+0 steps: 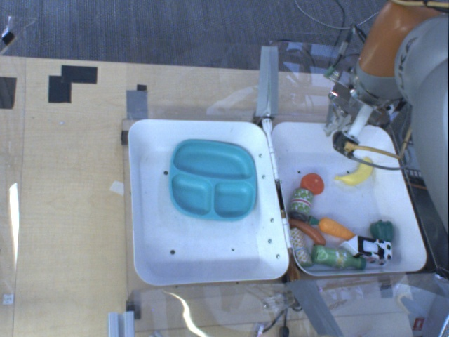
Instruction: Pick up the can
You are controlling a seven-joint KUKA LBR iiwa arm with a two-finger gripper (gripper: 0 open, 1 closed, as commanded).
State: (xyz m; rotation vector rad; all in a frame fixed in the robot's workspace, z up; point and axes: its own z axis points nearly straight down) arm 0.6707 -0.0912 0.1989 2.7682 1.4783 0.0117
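Nearest the camera, along the right bin's (414,258) front wall, lie a green bottle (337,258) and a black-and-white toy cow (373,249). Just behind them the can (302,202) stands by the bin's left wall, a red ball (313,183) touching its far side and a sausage (307,230) and carrot (335,228) in front; that crowding likely leaves little room for fingers. A banana (356,174) lies farther back. The left bin (147,258) holds a blue tray (212,179). The gripper (342,128) hangs over the far corner, well apart from the can, holding nothing visible; I cannot tell its opening.
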